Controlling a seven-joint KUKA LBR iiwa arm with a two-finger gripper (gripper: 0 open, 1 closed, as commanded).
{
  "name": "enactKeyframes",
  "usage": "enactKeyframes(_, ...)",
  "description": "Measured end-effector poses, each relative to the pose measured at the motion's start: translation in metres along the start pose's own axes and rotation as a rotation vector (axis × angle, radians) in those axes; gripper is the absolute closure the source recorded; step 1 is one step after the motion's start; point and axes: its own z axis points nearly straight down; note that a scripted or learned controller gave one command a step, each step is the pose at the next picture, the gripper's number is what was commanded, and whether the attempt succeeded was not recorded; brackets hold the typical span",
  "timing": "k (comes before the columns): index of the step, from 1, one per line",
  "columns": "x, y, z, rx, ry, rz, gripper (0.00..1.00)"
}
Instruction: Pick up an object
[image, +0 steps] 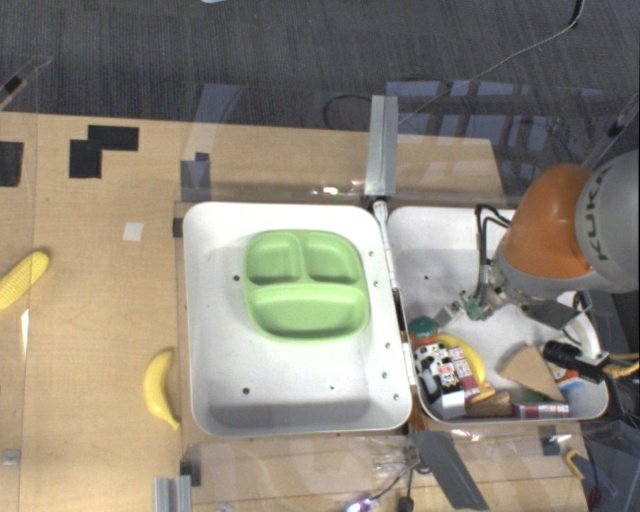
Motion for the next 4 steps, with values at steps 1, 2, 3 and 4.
enactKeyframes(1,-0.05,0.027,0.003,0.003,0.005,0.015,0.0)
enactKeyframes(2,-0.059,0.001,-0.135,0.014,0.009,0.103,0.0)
enactKeyframes(3,-0.028,-0.012,-0.212,0.014,0.009,0.141,0.0)
enactKeyframes(4,0.045,-0.04,-0.132,0.015,0.013,-0.047,0.0)
